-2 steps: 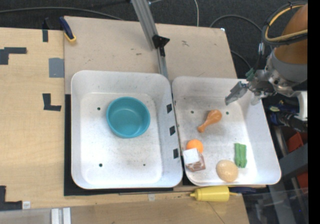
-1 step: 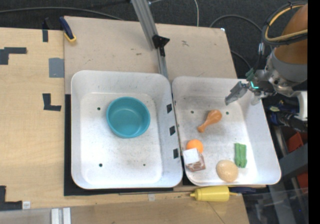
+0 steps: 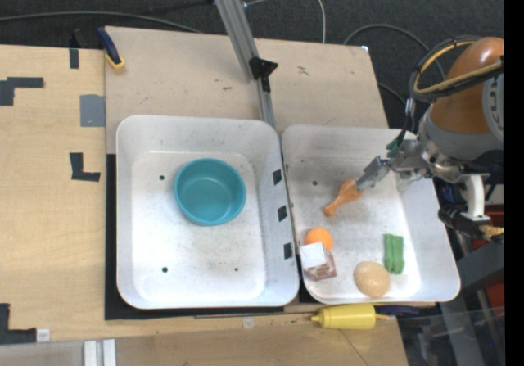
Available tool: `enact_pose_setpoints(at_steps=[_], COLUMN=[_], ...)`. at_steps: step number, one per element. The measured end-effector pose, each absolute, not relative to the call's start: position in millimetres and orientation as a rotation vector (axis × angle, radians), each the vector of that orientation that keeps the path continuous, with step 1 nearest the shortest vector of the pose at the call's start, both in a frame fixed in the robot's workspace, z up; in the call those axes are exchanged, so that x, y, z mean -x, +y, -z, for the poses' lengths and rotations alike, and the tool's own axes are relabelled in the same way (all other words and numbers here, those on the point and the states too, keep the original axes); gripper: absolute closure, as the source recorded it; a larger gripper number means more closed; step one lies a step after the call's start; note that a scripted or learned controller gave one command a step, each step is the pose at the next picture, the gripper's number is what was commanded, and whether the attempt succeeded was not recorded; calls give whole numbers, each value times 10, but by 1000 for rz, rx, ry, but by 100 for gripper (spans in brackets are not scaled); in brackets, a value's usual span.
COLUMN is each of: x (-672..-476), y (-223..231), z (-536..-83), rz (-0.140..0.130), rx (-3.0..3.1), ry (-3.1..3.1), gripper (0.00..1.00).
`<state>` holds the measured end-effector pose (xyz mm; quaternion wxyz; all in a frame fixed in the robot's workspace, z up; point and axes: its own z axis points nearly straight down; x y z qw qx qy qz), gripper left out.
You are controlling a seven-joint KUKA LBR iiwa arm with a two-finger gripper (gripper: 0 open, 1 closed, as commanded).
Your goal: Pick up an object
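Orange carrot-like toy (image 3: 340, 199) just beside jaws (image 3: 370, 175), in right bin (image 3: 426, 217).

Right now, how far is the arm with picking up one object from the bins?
Done: the end effector has reached over the right bin, next to the orange carrot-like toy. In hand: nothing visibly held; the toy lies on the bin floor. Left: grasp and lift. The orange ball, green piece, beige egg and teal bowl lie untouched.
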<state>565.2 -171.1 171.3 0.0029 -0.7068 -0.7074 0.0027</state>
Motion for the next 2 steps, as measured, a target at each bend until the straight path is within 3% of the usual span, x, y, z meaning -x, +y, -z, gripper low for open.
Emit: enact_pose_setpoints(at_steps=[2], x=[-5671], y=[-1606], z=[-889], rz=[0], rx=[2221], ry=[-2227], gripper=[0])
